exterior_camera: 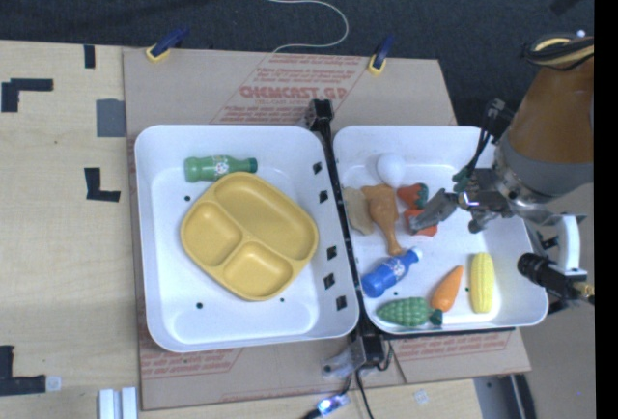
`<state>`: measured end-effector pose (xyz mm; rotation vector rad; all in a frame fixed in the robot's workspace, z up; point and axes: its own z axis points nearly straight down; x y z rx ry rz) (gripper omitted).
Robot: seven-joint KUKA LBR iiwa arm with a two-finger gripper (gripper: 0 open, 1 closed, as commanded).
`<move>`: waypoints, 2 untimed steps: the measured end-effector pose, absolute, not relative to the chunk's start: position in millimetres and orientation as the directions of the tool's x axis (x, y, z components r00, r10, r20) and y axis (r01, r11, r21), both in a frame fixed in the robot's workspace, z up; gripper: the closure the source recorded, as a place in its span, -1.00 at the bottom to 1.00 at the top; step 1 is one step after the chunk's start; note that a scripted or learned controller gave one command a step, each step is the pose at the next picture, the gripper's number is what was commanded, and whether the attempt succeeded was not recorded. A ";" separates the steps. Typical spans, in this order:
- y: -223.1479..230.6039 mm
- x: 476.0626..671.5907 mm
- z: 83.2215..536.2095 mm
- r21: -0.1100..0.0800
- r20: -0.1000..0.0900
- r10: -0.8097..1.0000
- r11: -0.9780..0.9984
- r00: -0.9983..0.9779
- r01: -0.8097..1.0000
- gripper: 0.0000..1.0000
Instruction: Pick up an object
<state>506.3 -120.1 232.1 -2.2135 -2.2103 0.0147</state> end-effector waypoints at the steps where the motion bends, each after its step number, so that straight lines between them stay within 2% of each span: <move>1: -120.1 508.6 237.4 -0.005 0.001 1.000 0.002 -0.002 1.000 -1.00; 2: -119.0 512.9 190.8 -0.009 0.002 1.000 0.002 -0.002 1.000 -1.00</move>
